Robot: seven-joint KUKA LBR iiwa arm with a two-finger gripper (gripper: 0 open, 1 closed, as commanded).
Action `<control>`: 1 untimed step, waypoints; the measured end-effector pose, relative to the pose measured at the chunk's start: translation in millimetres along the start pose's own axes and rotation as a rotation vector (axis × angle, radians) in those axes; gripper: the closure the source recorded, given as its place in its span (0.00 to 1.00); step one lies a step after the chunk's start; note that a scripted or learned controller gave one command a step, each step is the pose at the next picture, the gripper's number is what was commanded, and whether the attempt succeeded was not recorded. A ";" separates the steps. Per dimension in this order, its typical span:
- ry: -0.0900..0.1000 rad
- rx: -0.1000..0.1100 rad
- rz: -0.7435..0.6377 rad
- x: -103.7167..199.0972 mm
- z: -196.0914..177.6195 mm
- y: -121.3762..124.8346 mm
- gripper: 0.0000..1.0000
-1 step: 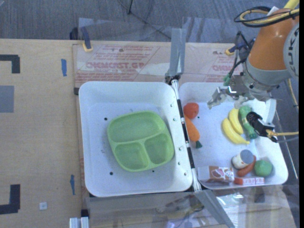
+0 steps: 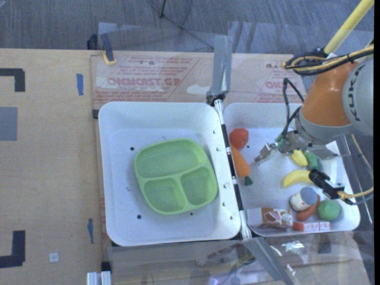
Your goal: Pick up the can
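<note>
Two white bins sit side by side on the bench. The left bin (image 2: 113,159) holds a green divided plate (image 2: 176,176). The right bin (image 2: 261,113) holds the rest: a red tomato (image 2: 238,137) and an orange carrot (image 2: 241,164) near its left wall, a banana (image 2: 296,177), and a green round fruit (image 2: 329,209) in the near right corner. The can (image 2: 306,198) lies on its side just beside that fruit, its grey end facing up. A flat printed packet (image 2: 277,217) lies along the near wall. The gripper (image 2: 267,153) hangs over the bin's middle, well apart from the can, its fingers slightly spread and gripping nothing.
</note>
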State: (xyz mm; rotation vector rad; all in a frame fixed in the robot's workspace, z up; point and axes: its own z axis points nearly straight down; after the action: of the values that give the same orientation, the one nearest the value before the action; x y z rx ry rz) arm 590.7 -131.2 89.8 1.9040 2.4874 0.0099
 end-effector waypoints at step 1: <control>0.000 0.008 0.197 -63.5 -51.2 11.5 0.00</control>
State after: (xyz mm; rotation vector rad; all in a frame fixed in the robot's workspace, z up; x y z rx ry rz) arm 617.9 -189.6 141.3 2.1439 2.2921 0.0015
